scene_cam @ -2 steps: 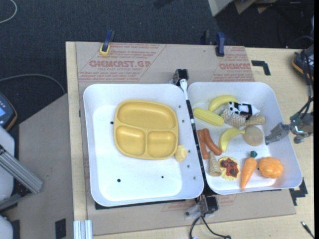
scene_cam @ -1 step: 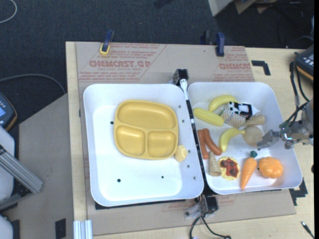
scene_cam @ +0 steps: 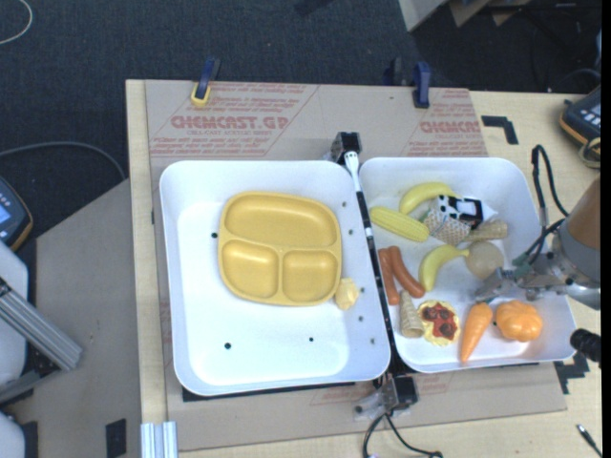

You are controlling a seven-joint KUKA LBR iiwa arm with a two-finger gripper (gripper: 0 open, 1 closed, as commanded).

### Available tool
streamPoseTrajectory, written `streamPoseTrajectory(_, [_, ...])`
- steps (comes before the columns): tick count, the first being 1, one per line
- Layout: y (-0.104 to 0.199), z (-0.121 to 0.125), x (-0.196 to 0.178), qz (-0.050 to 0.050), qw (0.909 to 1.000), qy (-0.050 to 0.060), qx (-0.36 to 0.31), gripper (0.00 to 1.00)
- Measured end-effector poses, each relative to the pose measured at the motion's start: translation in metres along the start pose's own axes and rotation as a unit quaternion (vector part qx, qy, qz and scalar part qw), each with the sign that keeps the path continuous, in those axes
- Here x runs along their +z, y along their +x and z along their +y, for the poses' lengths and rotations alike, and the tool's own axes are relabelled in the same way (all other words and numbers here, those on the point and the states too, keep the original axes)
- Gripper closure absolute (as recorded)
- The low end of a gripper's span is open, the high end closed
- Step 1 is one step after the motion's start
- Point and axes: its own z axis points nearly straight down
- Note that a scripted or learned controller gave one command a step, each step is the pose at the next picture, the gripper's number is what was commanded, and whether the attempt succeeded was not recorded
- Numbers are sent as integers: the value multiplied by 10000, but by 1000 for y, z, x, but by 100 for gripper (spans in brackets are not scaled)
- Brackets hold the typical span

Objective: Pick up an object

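Observation:
The right bin [scene_cam: 516, 175] holds several toy foods. Among them are two bananas [scene_cam: 425, 195] [scene_cam: 435, 261], a corn cob [scene_cam: 399, 223], a pair of sausages [scene_cam: 399, 273], and a black-and-white piece [scene_cam: 460, 208]. There are also a beige round piece [scene_cam: 484, 256], a pizza slice [scene_cam: 439, 320], a carrot [scene_cam: 474, 330] and an orange pepper [scene_cam: 518, 321]. My gripper [scene_cam: 516, 280] reaches in from the right, low over the bin, just above the pepper and carrot top and beside the beige piece. Nothing is visibly lifted.
The left bin [scene_cam: 191, 256] bears a yellow divided plate [scene_cam: 280, 248] and a small pale yellow piece [scene_cam: 346, 295] at its right wall. A black divider [scene_cam: 361, 219] runs between the bins. Clamps and cables sit around the bench edges.

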Motion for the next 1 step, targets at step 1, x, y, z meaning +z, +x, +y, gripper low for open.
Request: streamPoseTrajectory(1, [2, 0, 20, 13, 10000, -11, -11, 0])
